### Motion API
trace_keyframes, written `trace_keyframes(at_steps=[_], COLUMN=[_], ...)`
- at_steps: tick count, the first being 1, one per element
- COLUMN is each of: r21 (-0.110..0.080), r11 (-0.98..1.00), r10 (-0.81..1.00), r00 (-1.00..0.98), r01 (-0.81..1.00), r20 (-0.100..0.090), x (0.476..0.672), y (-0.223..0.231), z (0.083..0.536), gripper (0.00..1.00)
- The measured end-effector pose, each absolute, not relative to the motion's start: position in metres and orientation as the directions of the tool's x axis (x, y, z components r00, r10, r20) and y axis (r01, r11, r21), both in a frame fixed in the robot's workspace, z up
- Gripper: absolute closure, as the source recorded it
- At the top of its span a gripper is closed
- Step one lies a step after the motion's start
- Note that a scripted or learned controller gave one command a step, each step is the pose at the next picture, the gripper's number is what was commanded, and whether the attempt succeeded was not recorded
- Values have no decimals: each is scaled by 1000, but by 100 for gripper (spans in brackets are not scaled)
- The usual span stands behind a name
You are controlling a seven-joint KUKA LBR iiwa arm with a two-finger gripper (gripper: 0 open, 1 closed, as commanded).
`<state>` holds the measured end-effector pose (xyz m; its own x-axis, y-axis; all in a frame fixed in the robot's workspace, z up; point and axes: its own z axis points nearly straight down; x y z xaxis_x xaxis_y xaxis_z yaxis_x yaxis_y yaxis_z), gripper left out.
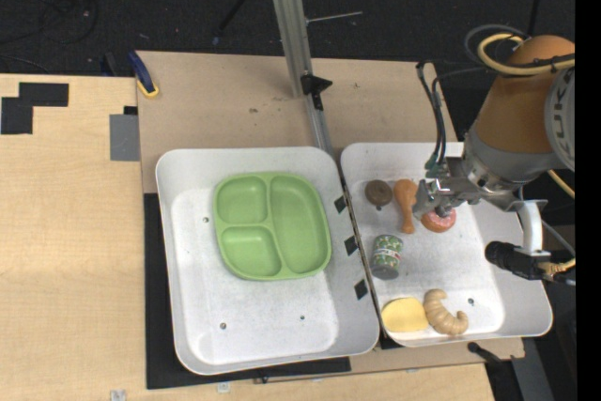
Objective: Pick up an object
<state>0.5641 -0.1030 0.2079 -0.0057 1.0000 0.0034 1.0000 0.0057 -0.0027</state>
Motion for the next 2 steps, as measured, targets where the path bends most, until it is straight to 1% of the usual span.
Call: trace_keyframes(at_steps=[2], r21=[-5], r11=[6], r10=[1000], r00=[-6], r01=[1000], r20=[3], x=[548], y=[9], z=[200], gripper=[100])
